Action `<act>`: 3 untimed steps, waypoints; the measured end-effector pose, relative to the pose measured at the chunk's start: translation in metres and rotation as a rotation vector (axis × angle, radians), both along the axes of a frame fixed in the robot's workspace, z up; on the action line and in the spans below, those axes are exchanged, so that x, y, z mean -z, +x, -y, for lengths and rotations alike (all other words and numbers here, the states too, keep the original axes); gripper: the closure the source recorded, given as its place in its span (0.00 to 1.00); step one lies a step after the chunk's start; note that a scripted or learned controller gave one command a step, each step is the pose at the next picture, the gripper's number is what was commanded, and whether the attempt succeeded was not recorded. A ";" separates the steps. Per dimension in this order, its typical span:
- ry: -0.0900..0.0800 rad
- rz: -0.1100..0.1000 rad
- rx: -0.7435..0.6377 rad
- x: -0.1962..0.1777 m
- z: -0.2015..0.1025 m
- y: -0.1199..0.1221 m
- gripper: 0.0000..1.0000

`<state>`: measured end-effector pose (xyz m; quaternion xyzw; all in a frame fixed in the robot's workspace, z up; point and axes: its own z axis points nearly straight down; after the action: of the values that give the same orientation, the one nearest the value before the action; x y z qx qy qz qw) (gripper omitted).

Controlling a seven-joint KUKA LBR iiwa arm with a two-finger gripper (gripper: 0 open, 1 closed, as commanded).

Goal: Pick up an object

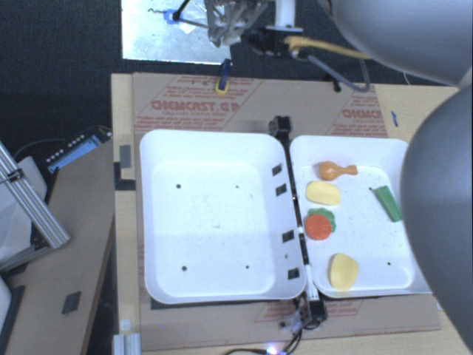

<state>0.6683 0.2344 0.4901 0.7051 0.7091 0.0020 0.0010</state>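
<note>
Gripper [223, 22] hangs beyond both bins — toy foods [323, 193] in right bin [399, 283].

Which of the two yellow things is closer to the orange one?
The yellow piece sitting just below the orange piece, above the red tomato. The other yellow piece lies lower down, near the right bin's bottom edge.

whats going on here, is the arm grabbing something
Not yet. The arm's tool hangs high above the far edge of the bench, away from both bins, with nothing visibly in it. The right bin holds five small items: an orange piece, two yellow pieces, a red-and-green piece and a green stick. All lie untouched.
</note>
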 end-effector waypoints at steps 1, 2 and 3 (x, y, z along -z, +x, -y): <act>-0.005 -0.016 0.004 0.186 0.000 -0.001 1.00; -0.003 -0.012 0.005 0.413 0.001 -0.076 1.00; 0.001 0.010 0.008 0.277 0.042 -0.057 1.00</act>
<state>0.6111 0.1919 0.2133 0.7079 0.7063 0.0058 0.0041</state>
